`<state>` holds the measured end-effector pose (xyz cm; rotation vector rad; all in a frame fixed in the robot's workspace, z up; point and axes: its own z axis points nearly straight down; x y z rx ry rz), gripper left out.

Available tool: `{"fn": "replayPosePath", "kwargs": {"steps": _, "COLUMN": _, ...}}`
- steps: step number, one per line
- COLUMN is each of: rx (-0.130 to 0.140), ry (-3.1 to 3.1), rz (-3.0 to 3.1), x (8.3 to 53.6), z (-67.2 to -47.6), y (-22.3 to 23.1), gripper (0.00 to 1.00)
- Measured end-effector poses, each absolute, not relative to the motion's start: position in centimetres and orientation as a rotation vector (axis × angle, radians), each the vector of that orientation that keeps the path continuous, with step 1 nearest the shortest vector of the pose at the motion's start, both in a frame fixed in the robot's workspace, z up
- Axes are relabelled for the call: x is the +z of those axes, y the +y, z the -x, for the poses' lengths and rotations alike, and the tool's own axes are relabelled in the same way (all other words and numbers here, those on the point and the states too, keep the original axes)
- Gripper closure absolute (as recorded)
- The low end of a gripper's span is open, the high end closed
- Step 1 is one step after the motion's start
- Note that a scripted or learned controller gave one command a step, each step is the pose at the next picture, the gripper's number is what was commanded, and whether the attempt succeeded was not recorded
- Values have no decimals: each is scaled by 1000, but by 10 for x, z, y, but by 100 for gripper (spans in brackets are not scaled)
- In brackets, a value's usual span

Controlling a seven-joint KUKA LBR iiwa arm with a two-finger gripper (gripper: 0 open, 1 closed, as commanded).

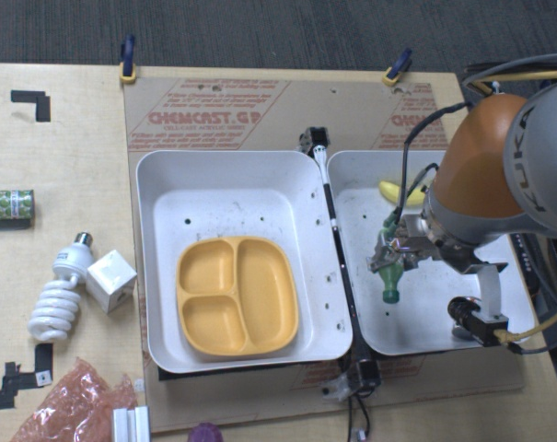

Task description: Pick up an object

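My own grey-and-orange arm [485,168] blocks a good chunk of the right white plastic bin [352,178], so honestly can't say what's sitting under it. My gripper [395,254] is down inside that bin and I can't tell what state it's in, too small and cluttered. Right at its tip there's a small green bottle-shaped object [390,285], touching or nearly so, and a yellow banana-like piece [395,191] just behind, partly cut off by my wrist. "KUKA" reads on my arm, "CHEMCAST" on the brown backing sheet [204,109]. Off to my far side, the left white bin [158,201] holds a yellow three-compartment plate [237,295]
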<state>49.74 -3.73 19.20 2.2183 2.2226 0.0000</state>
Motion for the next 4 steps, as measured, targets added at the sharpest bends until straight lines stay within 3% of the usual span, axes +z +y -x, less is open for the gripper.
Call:
{"fn": "replayPosePath", "kwargs": {"steps": 1, "rx": 0, "ry": 2223, "rz": -2218, "x": 192, "z": -522, "y": -40, "gripper": 100}}
{"fn": "replayPosePath", "kwargs": {"steps": 3, "rx": -1, "ry": 2224, "rz": -2218, "x": 192, "z": -563, "y": -2, "gripper": 100}}
{"fn": "replayPosePath", "kwargs": {"steps": 4, "rx": -2, "ry": 2223, "rz": -2219, "x": 192, "z": -607, "y": 24, "gripper": 100}}
